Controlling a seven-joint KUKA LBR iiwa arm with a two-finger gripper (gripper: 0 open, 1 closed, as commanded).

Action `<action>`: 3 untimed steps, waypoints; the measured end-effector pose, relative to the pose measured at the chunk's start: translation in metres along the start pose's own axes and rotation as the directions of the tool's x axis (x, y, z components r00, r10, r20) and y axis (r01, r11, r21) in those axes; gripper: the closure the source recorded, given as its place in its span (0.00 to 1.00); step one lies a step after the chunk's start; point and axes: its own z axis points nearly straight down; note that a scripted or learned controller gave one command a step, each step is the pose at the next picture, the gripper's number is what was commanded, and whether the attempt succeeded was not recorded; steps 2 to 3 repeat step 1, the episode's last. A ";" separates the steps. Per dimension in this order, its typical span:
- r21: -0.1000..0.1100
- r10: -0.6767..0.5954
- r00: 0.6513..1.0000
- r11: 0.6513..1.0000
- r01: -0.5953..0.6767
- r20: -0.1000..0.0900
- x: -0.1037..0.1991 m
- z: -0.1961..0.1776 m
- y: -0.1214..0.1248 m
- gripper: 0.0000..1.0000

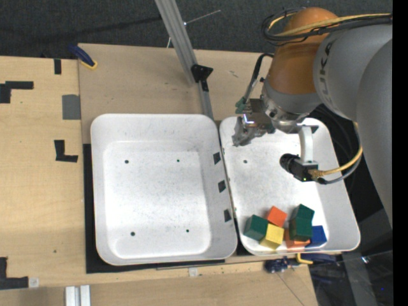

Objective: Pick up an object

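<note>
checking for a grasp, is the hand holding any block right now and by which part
Nothing is seen held. The hand sits at the far end of the right bin, apart from the blocks clustered at its near end.

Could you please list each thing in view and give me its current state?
gripper: over the right bin's far left corner, nothing visibly held.
right bin: holds blocks clustered at its near end.
green block: lying in the cluster.
orange block: lying in the cluster.
yellow block: lying in the cluster.
left bin: upright on the bench.
</note>
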 end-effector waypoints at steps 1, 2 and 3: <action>0.000 -0.001 1.000 1.000 0.001 0.000 0.056 0.011 0.005 1.00; 0.000 -0.001 1.000 1.000 0.001 0.000 0.056 0.011 0.005 1.00; 0.000 -0.001 1.000 1.000 0.001 0.000 0.056 0.011 0.005 1.00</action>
